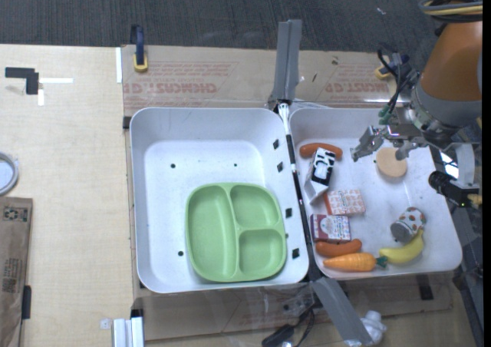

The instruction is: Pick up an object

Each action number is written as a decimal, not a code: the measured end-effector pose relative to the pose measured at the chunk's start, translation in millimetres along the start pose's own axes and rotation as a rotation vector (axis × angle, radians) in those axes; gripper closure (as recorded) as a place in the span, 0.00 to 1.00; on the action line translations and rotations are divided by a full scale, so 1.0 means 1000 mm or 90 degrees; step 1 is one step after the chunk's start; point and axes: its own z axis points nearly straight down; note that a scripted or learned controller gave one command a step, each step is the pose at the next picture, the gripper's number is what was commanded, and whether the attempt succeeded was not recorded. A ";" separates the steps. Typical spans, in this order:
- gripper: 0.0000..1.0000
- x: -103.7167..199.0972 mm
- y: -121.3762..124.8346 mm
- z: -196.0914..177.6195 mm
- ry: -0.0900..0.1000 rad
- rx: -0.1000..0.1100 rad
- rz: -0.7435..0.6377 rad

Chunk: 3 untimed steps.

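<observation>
Candidates for my pick crowd the right white bin (449, 257): a round tan disc (392, 165), an orange plastic carrot (350, 262), a yellow toy banana (403, 249), a red sausage (321, 149) and small printed cartons (344, 202). My gripper (380, 140) hangs over the bin's far side, just beside the disc, fingers spread and pinching nothing. I judge the disc the likeliest target, being nearest. The left white bin (146, 184) holds a green divided plate (234, 231).

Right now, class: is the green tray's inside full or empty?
Empty. All three compartments of the green tray show bare green, with nothing lying in them.
</observation>
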 end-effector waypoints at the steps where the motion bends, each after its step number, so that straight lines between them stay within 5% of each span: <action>1: 0.00 -0.043 -0.098 0.037 0.001 0.000 0.018; 2: 0.00 -0.041 -0.088 0.083 0.000 -0.010 0.046; 3: 0.00 -0.085 -0.092 0.118 0.009 -0.003 0.105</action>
